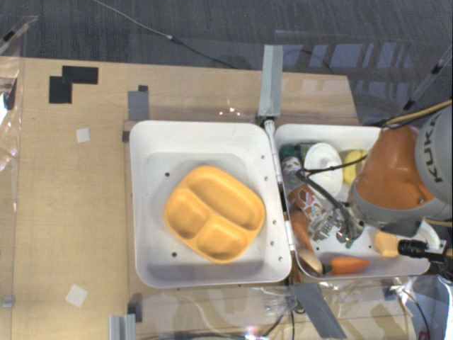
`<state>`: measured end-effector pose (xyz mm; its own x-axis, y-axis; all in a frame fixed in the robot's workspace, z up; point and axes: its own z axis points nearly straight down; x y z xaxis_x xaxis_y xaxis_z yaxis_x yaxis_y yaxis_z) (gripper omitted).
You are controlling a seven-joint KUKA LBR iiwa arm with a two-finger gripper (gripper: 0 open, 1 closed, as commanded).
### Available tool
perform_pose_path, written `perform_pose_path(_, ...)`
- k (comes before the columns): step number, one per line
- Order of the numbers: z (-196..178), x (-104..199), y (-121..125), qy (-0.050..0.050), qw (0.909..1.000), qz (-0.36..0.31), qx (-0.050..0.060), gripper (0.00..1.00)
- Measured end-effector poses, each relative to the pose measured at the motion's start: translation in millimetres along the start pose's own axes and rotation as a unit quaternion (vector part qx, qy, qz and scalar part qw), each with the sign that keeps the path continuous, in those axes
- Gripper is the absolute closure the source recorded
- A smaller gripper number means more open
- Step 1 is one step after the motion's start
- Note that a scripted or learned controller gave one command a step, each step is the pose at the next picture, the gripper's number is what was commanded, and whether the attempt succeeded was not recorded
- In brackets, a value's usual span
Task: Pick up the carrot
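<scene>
Nearest the camera, the orange tapered carrot lies lengthwise along the near wall of the right shallow white bin. It is bare, with nothing gripping it. Just left of the carrot sits a tan rounded piece, and to its right, a little farther back, a pale yellow-orange lump. My claw hangs just beyond the carrot, apart from it; I cannot tell whether it is spread or pressed together. Left of the carrot and farther back lie a reddish-orange long piece and a printed packet, its print too blurred to read. Well beyond the carrot stands a white round cup. Far left of the carrot, the left white bin holds a yellow three-part plate. On my grey arm I read "KU".
</scene>
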<state>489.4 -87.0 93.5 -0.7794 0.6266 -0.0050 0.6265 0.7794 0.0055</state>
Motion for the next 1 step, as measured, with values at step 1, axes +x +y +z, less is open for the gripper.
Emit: perform_pose_path(1,-97.9,-93.9,-13.1,-0.005,0.9975,0.07,-0.001,1.0)
